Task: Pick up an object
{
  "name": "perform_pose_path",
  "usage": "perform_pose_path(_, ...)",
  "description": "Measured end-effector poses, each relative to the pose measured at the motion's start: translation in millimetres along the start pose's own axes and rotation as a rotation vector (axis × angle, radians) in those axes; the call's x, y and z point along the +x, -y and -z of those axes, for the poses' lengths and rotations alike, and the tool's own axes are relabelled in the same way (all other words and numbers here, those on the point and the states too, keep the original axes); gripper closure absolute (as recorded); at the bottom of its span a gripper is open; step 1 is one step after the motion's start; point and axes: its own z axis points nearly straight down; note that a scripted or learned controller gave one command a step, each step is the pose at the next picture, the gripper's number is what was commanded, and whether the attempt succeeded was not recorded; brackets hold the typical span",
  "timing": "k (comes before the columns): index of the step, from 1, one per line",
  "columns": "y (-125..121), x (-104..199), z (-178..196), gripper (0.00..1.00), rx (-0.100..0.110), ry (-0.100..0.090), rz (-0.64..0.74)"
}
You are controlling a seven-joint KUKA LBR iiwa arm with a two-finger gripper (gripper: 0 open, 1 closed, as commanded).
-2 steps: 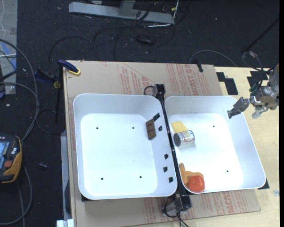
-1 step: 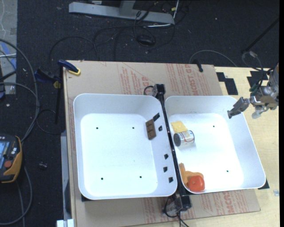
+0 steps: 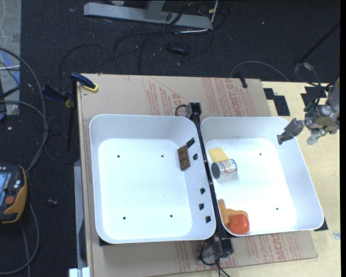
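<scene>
The metal can (image 3: 224, 169) lay on its side in the right bin (image 3: 281, 208), up near the dividing wall, touching or just below a yellow block (image 3: 218, 155). You had a red tomato-like piece (image 3: 239, 223) and an orange piece (image 3: 226, 210) beside it in that bin's near left corner. In the left bin (image 3: 140, 189), a brown chocolate-bar shape (image 3: 184, 159) leaned against the right wall.

Your gripper (image 3: 303, 134) hung over the right bin's far right rim, well apart from the can, with its two fingers spread wide and nothing between them.

Both white bins sat side by side on a sheet of brown cardboard (image 3: 135, 92) printed with red lettering, laid over a pale bench. A blue and yellow clamp (image 3: 84, 82) gripped the cardboard's far left corner. Beyond the bench you had dark carpet (image 3: 48, 32) strewn with black cables, a grey metal bar (image 3: 146, 15) at the top, and an orange-edged handheld pendant (image 3: 12, 192) at the left.
</scene>
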Motion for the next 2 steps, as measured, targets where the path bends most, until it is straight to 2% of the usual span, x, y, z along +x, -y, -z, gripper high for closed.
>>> perform_pose_path(2, 0.0, 0.0, 0.0, 0.0, 0.0, 0.0, 0.0)
